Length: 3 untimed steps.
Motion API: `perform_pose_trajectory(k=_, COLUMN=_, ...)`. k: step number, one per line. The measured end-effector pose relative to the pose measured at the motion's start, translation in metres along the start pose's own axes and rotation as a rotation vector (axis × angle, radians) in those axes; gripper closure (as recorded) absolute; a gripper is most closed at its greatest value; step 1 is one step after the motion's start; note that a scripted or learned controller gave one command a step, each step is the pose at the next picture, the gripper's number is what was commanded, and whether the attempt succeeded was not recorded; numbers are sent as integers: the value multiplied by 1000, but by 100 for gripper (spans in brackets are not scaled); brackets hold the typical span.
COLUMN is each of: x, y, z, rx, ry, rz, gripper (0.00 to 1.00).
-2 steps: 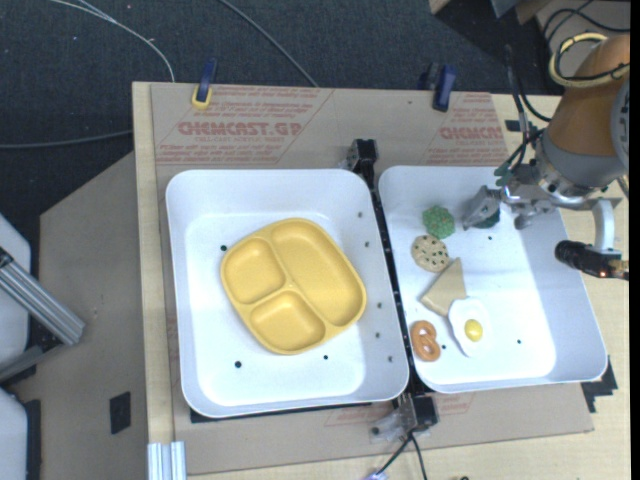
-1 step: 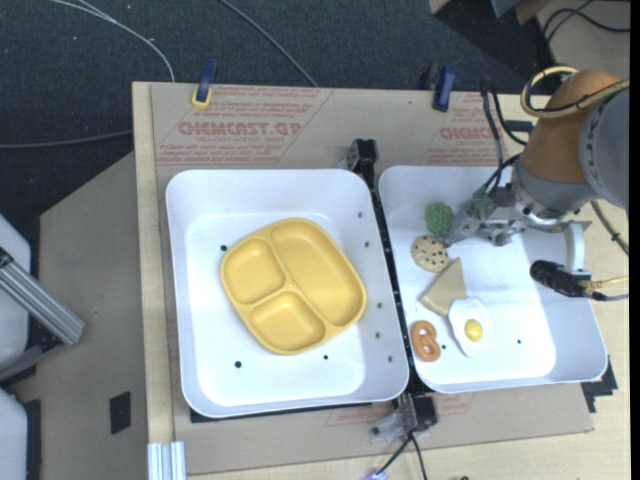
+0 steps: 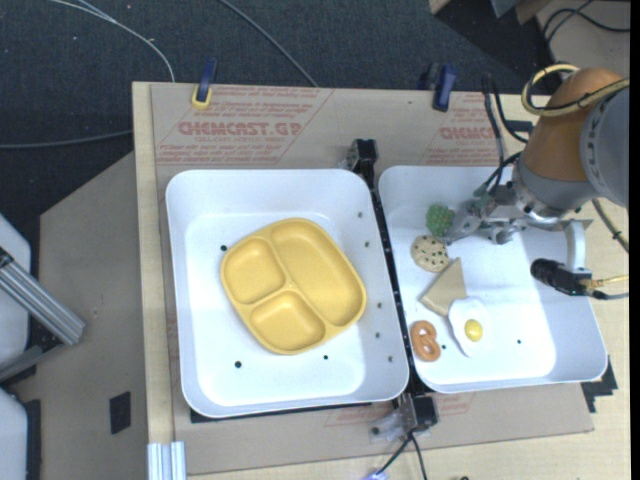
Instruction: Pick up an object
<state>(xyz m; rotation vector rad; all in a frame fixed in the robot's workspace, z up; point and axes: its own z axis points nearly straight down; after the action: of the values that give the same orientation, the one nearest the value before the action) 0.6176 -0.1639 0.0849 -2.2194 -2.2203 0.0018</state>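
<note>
Here, two shallow white bins sit side by side on a board-covered surface [image 3: 300,108], divided by a dark strip. The left bin [image 3: 190,298] carries a yellow divided plate [image 3: 292,284], three compartments, turned at an angle and lying near the bin's middle.

The right bin [image 3: 560,358] holds the small things. At about ten o'clock in that bin lies a green leafy piece [image 3: 439,217]. Just below it, toward nine o'clock, is a round speckled cookie [image 3: 430,254]. Toward the bin's centre sits a tan wedge [image 3: 444,290], like a slice of bread or cheese, its lower corner touching or just beside a fried egg [image 3: 468,325], white with a yellow yolk. At seven o'clock, close to the dividing wall, lies an orange pretzel [image 3: 425,340], just beside the egg's left rim.

The arm [image 3: 575,138] comes in from three o'clock, its orange band over the bin's upper right corner. The hand [image 3: 478,220] is down at the twelve o'clock end of the right bin, its grey metal tip pointing toward nine o'clock and ending just beside the green leafy piece. Whether it touches that piece is unclear. How far the hand is open I cannot tell from this slant, and nothing can be made out in its grasp.

A black cable connector [image 3: 555,274] hangs over the bin at three o'clock.
</note>
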Motion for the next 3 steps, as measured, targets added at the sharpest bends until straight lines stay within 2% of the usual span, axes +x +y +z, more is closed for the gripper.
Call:
perform_pose_trajectory(k=1, x=0, y=1, z=-10, rx=-2, ry=0, rz=0, gripper=100)
perform_pose_trajectory(k=2, x=-1, y=3, z=-54, rx=-8, ry=-3, rz=0, gripper=100)
perform_pose_trajectory(k=3, x=-7, y=1, z=-116, rx=-10, ry=-4, rz=0, gripper=100)
